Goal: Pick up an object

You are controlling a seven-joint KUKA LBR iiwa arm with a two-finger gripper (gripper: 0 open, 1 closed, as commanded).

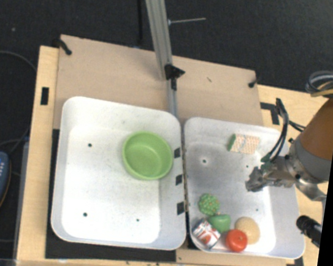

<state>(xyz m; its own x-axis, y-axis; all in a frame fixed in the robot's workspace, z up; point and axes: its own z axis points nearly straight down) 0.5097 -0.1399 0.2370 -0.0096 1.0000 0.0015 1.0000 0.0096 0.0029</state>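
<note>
fingers (pixel 256 181), open or closed i cannot tell, hang over bare floor in the right bin (pixel 274 241).

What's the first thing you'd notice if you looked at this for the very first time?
Probably the bright green bowl, sitting alone in the left bin. Next, the colourful heap in the right bin's near corner: a red tomato, green pieces and a tan ball. The gripper hangs above that bin.
</note>
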